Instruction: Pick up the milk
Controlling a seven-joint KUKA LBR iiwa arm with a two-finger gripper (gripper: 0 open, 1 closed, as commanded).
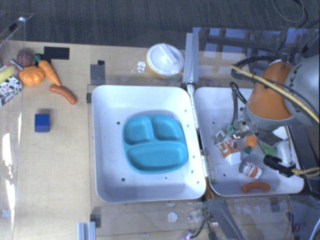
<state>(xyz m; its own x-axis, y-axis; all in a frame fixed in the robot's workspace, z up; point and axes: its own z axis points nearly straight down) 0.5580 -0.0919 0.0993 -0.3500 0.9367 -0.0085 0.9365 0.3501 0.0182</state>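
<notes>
The bench [50, 174] is pale wood, with dark grey carpet-like floor behind it. Using the blue divided tray [155, 143] as the anchor: it sits in the middle of the left white bin [107, 149], and the second white bin [215, 104] is right next to that one, so two bins total.

The grey arm with its orange band [270, 96] hangs over that second bin, and the gripper [239, 130] is down among the clutter there. Can't tell how its fingers are set.

The milk [229, 149] looks like the small white and orange carton just beside the gripper, well to the right of the tray. Near it are one can [251, 170] and one sausage [255, 186].

Far left of the tray there's one blue cube [42, 122], one carrot [49, 71], one small pumpkin [31, 76] and another sausage [63, 93]. Behind the tray sits one white lidded bowl [165, 60].
</notes>
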